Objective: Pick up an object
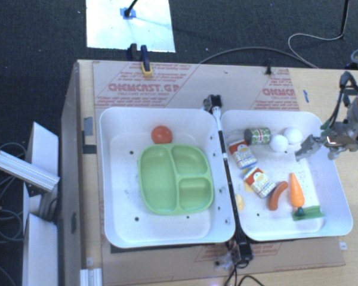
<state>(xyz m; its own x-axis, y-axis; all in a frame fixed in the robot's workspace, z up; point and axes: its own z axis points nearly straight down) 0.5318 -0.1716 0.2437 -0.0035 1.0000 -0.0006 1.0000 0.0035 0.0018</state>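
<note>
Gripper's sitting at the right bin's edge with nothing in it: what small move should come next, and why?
Probably ease the gripper leftward and down toward the two white balls in the right bin. They are the nearest items, just left of it, while the carrot, sausage and can lie farther off. Nothing shows between its tips yet.

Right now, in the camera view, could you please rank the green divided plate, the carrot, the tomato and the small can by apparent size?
1. green divided plate
2. carrot
3. tomato and small can: these look about alike, so I would not rank them.
</note>
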